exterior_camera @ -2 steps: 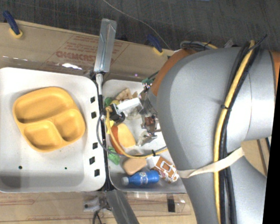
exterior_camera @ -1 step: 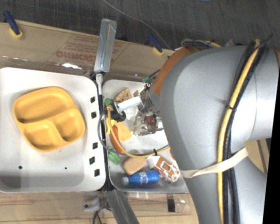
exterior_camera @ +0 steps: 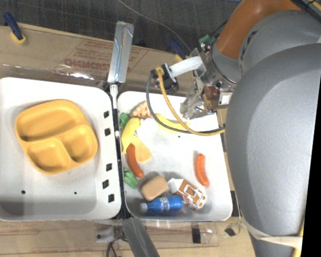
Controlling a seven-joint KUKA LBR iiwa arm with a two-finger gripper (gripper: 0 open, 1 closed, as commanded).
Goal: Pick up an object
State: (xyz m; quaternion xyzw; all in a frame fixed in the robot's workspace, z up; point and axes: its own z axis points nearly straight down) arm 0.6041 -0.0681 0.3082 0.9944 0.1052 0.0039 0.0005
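The pincer hangs over the far edge of the right bin; I cannot tell its state. The toy food lies below, mostly left and near: a sausage, a blue bottle, probably waiting for picking.

The arm is a bulky, smooth, rounded grey shell with an orange band above the wrist, ending in a metallic tool with a white bracket and looping yellow and black cables.
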